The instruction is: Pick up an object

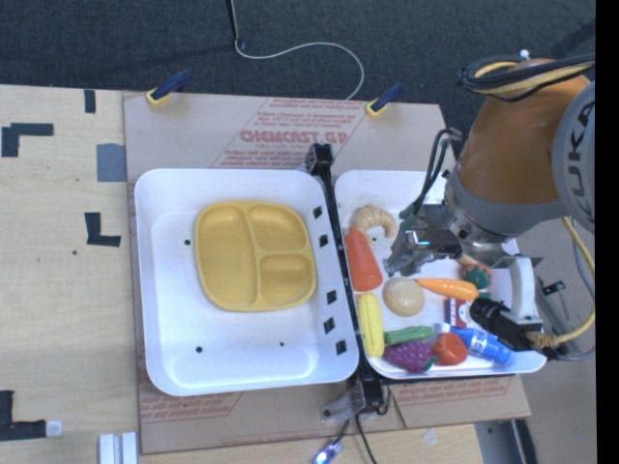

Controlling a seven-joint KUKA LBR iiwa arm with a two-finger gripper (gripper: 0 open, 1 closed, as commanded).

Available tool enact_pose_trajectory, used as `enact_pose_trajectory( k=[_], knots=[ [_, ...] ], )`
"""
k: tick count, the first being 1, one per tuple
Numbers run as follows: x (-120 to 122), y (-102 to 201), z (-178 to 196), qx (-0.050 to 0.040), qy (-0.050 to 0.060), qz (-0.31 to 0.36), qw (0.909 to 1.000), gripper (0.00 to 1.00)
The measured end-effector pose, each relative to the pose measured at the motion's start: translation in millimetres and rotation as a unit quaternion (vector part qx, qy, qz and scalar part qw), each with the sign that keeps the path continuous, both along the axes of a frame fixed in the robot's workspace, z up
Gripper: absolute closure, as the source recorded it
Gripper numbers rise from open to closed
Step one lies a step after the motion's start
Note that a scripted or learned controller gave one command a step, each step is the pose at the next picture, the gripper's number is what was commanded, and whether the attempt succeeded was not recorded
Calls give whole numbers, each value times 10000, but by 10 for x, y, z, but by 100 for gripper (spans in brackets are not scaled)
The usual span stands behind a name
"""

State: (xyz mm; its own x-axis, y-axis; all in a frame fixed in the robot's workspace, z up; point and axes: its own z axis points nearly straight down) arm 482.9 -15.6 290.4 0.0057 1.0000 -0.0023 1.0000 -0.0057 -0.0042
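The gripper (411, 251), its grasp impossible to judge here, hangs mid-right bin (387, 184) over the round beige toy (403, 298) beside the corn (370, 324): likely light, hard, slippery plastic, best pinched across its middle.

A yellow divided plate (256, 256) is seen lying flat in the left white bin (164, 356), near its upper middle (three compartments can be made out). Both bins are set on a brown cardboard sheet (280, 133) printed with red lettering, which is held at its far edge by two clamps, one with a yellow grip (167, 87) and one with a blue grip (384, 98). A thin white cable (300, 51) is looped across the dark carpet (97, 27) beyond the bench.
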Motion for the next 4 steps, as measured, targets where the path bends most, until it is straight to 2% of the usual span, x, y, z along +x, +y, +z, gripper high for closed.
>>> enact_pose_trajectory(
  k=[1, 2, 3, 4],
  knots=[
    [-1, -213, -326, 10, 2, 22, 10000, 100],
    [6, 621, 6, 23, -24, 81, 10000, 100],
    [17, 280, 1384, 13, -94, 29, 10000, 100],
    [7, -338, 1520, 0, -29, 4, 10000, 100]
  ],
)
